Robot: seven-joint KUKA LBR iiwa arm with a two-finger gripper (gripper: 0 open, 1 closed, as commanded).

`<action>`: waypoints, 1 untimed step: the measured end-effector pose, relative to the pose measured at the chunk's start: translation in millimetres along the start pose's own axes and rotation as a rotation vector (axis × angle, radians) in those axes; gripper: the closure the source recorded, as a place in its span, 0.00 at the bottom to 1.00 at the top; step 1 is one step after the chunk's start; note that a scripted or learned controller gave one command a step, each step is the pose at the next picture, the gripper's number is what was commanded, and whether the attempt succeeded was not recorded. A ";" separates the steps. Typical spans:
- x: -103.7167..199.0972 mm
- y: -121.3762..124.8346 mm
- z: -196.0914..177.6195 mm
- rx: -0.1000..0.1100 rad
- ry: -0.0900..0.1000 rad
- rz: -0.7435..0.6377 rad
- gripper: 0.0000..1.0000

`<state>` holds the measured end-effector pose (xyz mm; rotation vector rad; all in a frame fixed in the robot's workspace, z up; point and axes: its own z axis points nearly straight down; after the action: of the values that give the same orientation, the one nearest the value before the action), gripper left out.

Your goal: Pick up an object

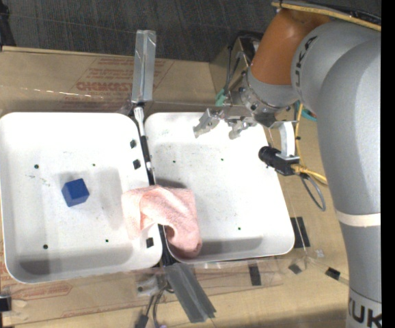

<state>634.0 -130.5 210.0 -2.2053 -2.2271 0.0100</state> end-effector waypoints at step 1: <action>-10.3 -82.1 88.2 0.000 0.001 -0.235 0.00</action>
<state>551.2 -141.6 122.6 -1.9282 -2.4690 0.0070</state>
